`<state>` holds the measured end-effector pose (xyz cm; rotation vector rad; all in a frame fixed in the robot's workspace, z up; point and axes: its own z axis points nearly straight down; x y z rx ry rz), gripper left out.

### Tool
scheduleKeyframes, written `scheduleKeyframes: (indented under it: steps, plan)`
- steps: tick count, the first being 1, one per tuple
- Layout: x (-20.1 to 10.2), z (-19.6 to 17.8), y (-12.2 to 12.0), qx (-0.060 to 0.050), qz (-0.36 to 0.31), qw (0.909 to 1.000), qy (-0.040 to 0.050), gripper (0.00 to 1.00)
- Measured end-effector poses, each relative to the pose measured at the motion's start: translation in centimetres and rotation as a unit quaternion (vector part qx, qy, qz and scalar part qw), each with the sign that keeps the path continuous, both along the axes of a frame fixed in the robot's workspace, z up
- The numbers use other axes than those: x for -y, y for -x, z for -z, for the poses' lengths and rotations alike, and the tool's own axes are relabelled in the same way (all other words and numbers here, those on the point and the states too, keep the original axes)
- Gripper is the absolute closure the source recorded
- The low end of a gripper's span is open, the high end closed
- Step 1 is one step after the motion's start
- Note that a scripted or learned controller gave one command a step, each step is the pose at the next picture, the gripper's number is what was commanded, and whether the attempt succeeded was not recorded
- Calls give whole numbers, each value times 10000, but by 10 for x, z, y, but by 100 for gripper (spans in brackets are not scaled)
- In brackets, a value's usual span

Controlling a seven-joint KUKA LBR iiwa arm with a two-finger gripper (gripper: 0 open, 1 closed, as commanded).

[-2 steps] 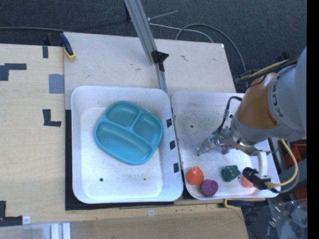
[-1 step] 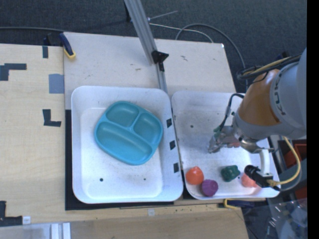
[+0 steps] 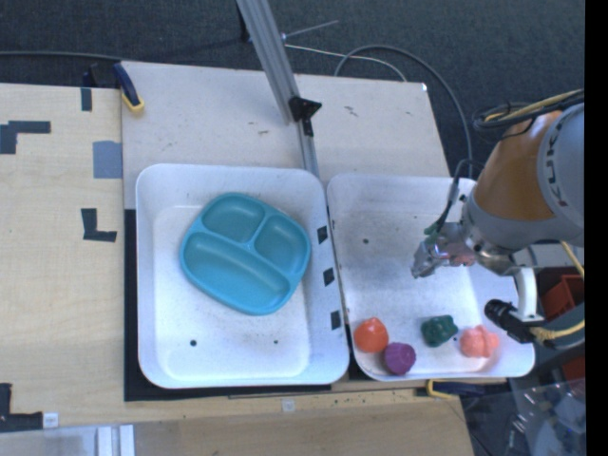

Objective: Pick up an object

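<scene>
**Jaws hanging over the right bin**

The jaws [image 3: 425,260] are hovering above the right white bin [image 3: 380,207]; their spread is too blurred to tell. The small green toy [image 3: 438,331] is lying near the front wall, where a descent risks clipping the rim.

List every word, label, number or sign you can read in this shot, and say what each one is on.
No text here can be read with confidence.
"KU": perhaps the start of a brand name on the grey arm at the right edge, cut off and blurred.
The blue divided plate, the two white bins and the small toys carry no visible lettering.
The dark tape marks on the bench are shapes, not letters.
</scene>
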<state>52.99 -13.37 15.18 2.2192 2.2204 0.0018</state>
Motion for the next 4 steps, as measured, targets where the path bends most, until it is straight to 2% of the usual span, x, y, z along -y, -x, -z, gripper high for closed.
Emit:
scheduleKeyframes:
  steps: [2,3,4]
  plan:
    - [11,-114,0,12,-5,10000,4,100]
    - [10,-135,0,-7,-7,10000,-2,100]
    - [-35,-114,-17,-20,-5,10000,-1,100]
